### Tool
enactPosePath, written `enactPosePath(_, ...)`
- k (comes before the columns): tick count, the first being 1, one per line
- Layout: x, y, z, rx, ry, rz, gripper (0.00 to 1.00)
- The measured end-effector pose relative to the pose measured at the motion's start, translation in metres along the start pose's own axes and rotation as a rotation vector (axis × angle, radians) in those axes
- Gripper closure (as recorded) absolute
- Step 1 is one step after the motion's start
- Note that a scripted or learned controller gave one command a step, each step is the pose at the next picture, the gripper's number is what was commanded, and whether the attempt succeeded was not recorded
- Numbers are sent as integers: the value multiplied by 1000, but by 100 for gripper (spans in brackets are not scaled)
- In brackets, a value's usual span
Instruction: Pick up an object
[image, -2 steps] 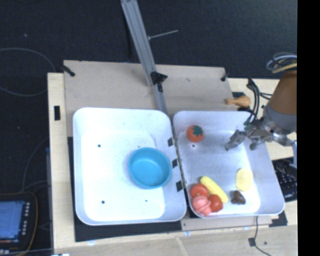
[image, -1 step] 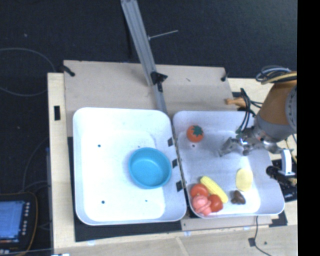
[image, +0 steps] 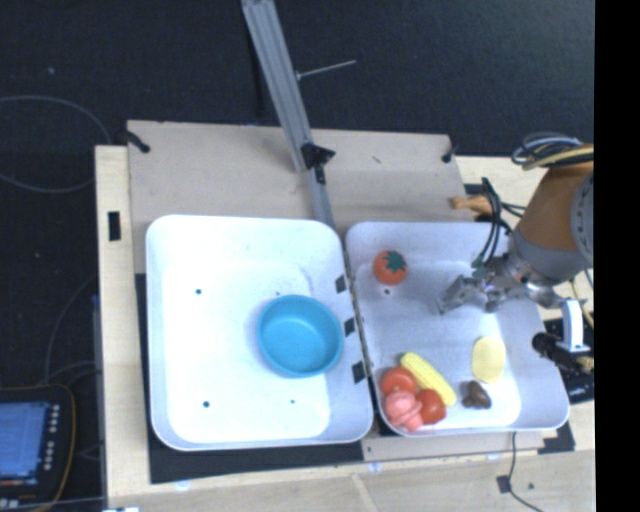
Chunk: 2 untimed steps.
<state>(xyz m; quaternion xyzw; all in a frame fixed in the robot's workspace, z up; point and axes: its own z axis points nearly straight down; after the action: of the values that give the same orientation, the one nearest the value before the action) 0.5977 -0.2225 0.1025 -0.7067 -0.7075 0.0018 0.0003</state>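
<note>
The gripper (image: 468, 293) is hanging over the upper middle of the right bin (image: 420, 245), right of the frame's centre, with its grey fingers splayed and nothing between them; how wide they are standing I cannot tell, since they are blurring against the white floor. It seems to be sitting over bare plastic, which suggests it is between picks and not committing to any one object yet.

Nearest to it, toward the lower right, a pale yellow piece (image: 488, 358) is lying alone. To the gripper's left, a red tomato-like toy (image: 390, 267) with a green top is resting near the bin's upper left corner. The remaining candidates are crowding the bin's lower edge: a yellow banana-shaped toy (image: 427, 374), a cluster of red pieces (image: 412, 400) touching it, and a small dark object (image: 476, 395) just beside them, likely having slid down together.

In the left bin (image: 180, 300), a blue bowl (image: 299, 335) is sitting at centre right.

The arm (image: 555, 230) is being cut off at the frame's right, and the dark object is too small to identify.
</note>
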Motion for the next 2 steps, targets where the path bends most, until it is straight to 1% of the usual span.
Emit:
enactPosePath(1,-1,1,-13,-6,-2,-3,100)
enactPosePath(2,-1,1,-57,-9,2,-4,100)
